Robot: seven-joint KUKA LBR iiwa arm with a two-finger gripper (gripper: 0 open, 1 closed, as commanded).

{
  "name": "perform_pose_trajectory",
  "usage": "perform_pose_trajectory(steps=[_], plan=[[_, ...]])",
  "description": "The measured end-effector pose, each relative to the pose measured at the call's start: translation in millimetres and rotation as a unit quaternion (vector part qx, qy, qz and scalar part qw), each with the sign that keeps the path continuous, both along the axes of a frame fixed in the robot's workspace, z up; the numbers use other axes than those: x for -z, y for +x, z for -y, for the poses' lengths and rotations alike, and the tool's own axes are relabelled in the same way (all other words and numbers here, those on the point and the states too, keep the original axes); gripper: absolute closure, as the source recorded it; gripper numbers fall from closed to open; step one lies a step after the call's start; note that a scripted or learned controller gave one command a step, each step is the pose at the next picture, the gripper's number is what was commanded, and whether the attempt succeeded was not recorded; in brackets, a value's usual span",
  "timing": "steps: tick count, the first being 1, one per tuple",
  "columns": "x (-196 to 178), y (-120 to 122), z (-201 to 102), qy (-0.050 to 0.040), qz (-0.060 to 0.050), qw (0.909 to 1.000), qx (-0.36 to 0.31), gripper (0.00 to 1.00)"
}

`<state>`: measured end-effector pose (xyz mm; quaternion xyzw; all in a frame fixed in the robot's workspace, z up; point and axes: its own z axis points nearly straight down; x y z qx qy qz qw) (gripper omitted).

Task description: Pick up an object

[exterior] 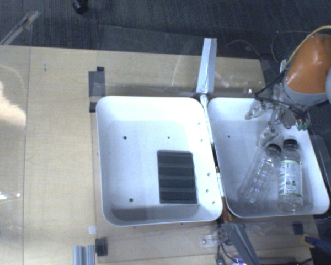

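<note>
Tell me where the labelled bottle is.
The labelled bottle lies in the right bin, near its right wall, cap end toward the gripper, beside the clear unlabelled bottle on its left.

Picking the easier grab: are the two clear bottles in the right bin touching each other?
Cannot tell. In the camera view the unlabelled bottle and the labelled bottle lie close together, but their transparent edges blur.

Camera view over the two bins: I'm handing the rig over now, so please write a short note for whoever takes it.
Claw: over the far end of the right bin, above the bottle caps; nothing seen held.
Two clear bottles lie side by side in the right bin: one unlabelled, one with a label.
A dark ridged tray lies flat in the left bin.
Done: nothing lifted yet.
Left: grasp and lift one thing.
</note>
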<state>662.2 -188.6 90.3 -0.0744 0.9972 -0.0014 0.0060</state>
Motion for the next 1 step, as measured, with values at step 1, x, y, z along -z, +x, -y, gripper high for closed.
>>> perform_pose_trajectory(steps=[1], plan=[[-139.5,-12.4,15.8,0.0011,0.001,0.9985,0.055,0.00]])
